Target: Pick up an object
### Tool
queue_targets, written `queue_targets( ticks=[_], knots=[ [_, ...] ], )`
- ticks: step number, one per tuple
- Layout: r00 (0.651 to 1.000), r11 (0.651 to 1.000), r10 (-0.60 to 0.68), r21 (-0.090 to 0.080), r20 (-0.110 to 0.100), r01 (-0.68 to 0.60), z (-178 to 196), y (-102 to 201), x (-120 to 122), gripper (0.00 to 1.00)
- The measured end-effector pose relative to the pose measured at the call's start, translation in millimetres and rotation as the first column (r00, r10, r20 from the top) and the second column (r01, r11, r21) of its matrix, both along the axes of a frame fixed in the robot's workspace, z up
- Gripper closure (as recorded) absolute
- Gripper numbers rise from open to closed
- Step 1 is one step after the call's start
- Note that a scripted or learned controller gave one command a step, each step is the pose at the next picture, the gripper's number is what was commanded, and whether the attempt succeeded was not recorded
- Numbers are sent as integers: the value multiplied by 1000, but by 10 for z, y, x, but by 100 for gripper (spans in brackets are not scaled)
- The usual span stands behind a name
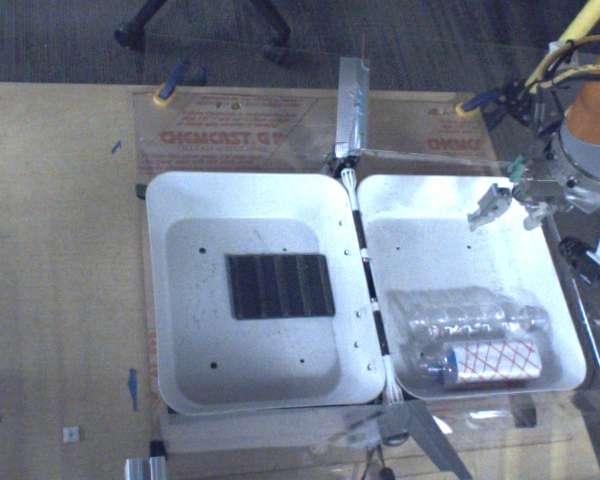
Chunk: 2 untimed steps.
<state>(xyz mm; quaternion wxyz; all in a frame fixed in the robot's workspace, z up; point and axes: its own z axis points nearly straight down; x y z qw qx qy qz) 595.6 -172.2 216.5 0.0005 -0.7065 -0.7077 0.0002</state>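
A clear plastic bottle [472, 317] lies on its side near the front of the right bin [420, 218]. Just in front of it lies a small bottle with a red-and-white checked label [485, 363] and a blue cap, also on its side. A dark ribbed rectangular pad [280, 286] lies flat in the middle of the left bin [180, 218]. My gripper [510, 206] hangs over the far right corner of the right bin, well behind the bottles, open, with nothing between its fingers.
A metal divider post [352, 108] stands behind the seam between the bins. Cables and a yellow hose [565, 53] crowd the back right corner by the arm. Wooden bench [60, 268] spreads to the left.
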Motion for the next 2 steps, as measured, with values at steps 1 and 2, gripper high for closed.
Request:
queue_targets(
  ticks=[1,2],
  knots=[
    [989,989,-148,0,-1,148,-555,3,-625,0],
    [989,989,-149,0,-1,149,-554,2,-625,0]
  ],
)
